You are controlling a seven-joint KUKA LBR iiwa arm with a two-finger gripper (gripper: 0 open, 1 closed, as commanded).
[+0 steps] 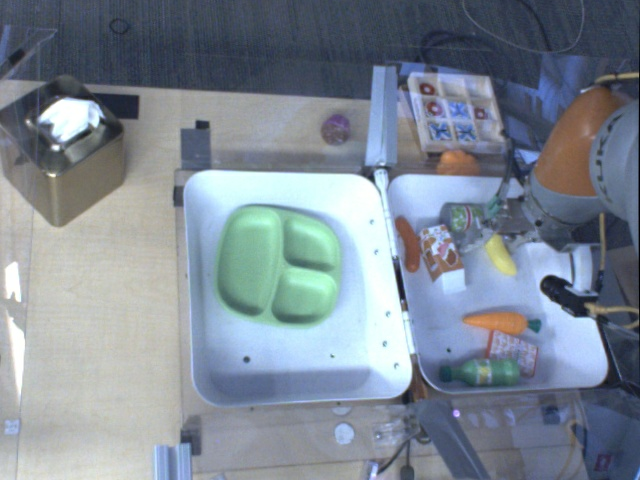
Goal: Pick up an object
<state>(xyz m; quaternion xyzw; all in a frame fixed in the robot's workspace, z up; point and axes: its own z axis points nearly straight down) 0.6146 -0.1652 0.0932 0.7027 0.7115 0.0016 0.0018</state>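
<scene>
The gripper (497, 218) sits by the yellow banana (500, 255); can't tell its state. Banana looks light, smooth plastic, so grab it mid-body.

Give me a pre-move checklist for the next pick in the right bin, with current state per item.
1. Claw over the right bin, near its far side: ok.
2. Target under the claw: cannot tell; can and banana both lie close.
3. Claw carrying anything: cannot tell.
4. Banana free of neighbours for a clean grasp: not ok, the snack packet and can crowd it.
5. Easier targets: ok, carrot and green bottle lie apart in open floor.
6. Green tray in the left bin, out of the way: ok.
</scene>
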